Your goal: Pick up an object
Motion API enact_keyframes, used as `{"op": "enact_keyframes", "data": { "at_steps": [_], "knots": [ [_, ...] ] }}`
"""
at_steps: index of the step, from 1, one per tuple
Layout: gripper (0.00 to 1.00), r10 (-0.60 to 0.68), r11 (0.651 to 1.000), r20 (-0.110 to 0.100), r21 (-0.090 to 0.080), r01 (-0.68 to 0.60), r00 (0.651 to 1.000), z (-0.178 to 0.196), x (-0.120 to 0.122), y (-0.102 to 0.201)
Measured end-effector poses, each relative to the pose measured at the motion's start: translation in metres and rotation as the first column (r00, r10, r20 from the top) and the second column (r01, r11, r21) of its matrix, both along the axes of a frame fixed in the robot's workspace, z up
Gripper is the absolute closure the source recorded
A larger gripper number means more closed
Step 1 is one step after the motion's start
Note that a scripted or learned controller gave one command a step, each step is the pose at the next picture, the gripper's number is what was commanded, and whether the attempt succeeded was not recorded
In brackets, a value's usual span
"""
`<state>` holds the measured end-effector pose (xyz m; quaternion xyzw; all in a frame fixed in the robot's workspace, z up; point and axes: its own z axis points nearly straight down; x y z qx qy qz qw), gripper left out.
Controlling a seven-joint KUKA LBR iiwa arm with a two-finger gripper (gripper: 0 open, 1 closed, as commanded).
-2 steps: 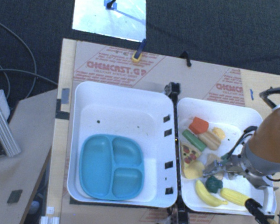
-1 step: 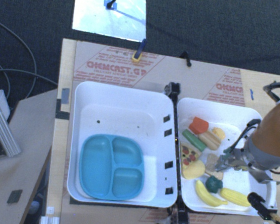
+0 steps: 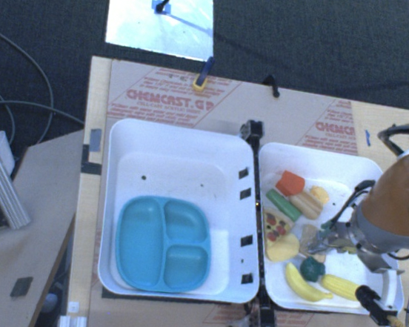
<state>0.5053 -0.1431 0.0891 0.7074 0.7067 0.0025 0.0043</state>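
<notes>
Arm (image 3: 400,207) hides pincer (image 3: 319,240) among toy food (image 3: 298,201).

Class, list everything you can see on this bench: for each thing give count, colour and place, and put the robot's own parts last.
bins: 2, white, side by side on the bench
divided plate: 1, light blue, front of the left bin
bananas: 2, yellow, front of the right bin
orange-red block: 1, back of the right bin
green stick: 1, beside the orange-red block
tan roll: 1, right of the green stick
dark green round toy: 1, between the bananas
pale yellow piece: 1, left side of the right bin
arm: 1, grey with orange band, over the right bin
tool: 1, low among the toys
</notes>
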Motion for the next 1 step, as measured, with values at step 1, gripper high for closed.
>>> {"op": "enact_keyframes", "data": {
  "at_steps": [1],
  "knots": [
    [1.00,0.002,1.000,0.015,-0.004,-0.002,1.000,0.0015,-0.0114,-0.0003]
  ]
}}
